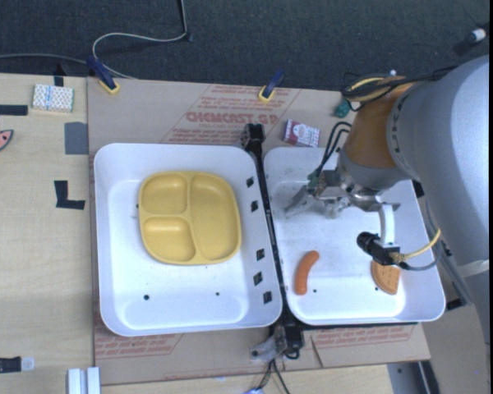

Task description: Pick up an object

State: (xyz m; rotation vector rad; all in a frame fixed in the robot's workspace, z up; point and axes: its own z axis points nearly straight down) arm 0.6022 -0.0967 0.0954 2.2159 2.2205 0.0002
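jaws seemingly empty above right bin, near sausage.

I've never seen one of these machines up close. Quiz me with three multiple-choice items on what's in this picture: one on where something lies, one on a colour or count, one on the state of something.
1. Where does the orange sausage-shaped piece lie?
A. On the yellow plate
B. In the right bin
C. On the cardboard outside the bins

2. How many compartments does the yellow plate have?
A. Three
B. Five
C. One

3. How does the yellow plate sit?
A. Standing on its edge
B. Upside down
C. Flat, hollow side up

Answers:
1. B: the orange sausage-shaped piece lies on the floor of the right bin, near its front.
2. A: the yellow plate in the left bin shows two small wells and one large well.
3. C: its wells face the camera and its rim lies level on the bin floor.
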